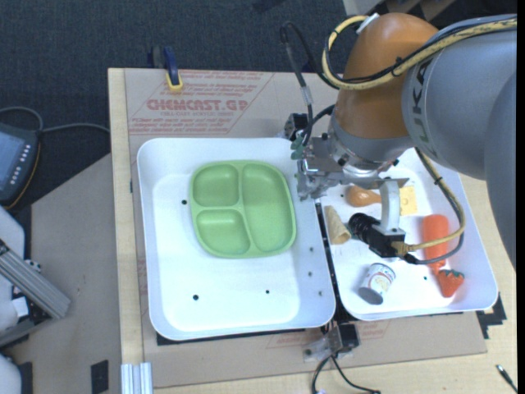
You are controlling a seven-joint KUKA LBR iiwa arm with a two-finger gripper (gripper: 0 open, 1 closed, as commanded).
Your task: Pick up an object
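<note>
Gripper (308, 177) just above frame centre, by right bin's (426, 302) left edge; open or closed, can't tell. Cone (335, 224) just lower-right, long axis roughly top-to-bottom.

We've got our grey arm (472, 97) reaching in from the view's right, orange band (381, 64) humped high above the wrist (361, 150), and the gripper (310, 177) hanging low at its far end, pointing downward.

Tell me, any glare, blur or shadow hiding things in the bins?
Camera view: lighting even, no hard glare; the green plate is sharp; the left bin reads bright yet keeps its rim; the arm looks soft and covers the top of the right bin.
</note>
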